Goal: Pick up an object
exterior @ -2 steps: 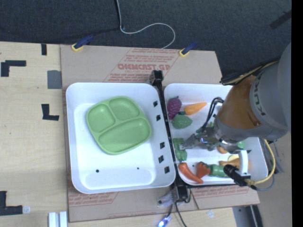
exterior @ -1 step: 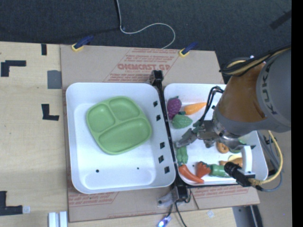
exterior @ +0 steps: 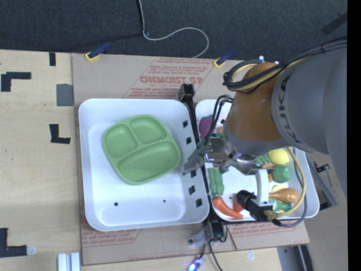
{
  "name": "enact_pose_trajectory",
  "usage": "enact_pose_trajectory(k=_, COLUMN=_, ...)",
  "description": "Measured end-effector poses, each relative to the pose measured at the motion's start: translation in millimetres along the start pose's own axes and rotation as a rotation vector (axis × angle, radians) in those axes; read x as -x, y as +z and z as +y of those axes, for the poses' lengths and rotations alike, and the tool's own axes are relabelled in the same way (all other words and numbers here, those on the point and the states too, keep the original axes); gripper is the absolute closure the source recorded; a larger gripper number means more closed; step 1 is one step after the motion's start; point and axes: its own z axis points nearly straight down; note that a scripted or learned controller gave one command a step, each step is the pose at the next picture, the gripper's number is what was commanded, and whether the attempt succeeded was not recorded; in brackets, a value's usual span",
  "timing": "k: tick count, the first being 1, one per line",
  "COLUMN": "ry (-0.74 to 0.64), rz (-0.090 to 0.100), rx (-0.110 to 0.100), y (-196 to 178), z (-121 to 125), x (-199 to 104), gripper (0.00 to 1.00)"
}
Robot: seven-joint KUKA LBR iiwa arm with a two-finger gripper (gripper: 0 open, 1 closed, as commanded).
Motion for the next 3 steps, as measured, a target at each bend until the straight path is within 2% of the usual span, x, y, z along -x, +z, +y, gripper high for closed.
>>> enact_pose_trajectory(k=1, ry=0.008, rz=-0.002, rx=0.008, y=-90.0, z=1.4, x=-4.5, gripper=0.00)
enact_pose_trajectory(k=2, ry=0.008, rz=-0.005, rx=-0.004, y=-94.3, z=0.1, x=-4.3, gripper=1.00)
enact_pose_trajectory(k=3, ry=0.008, rz=-0.003, rx=-0.001, y=-103.4, z=0.4, x=-31.5, gripper=1.00)
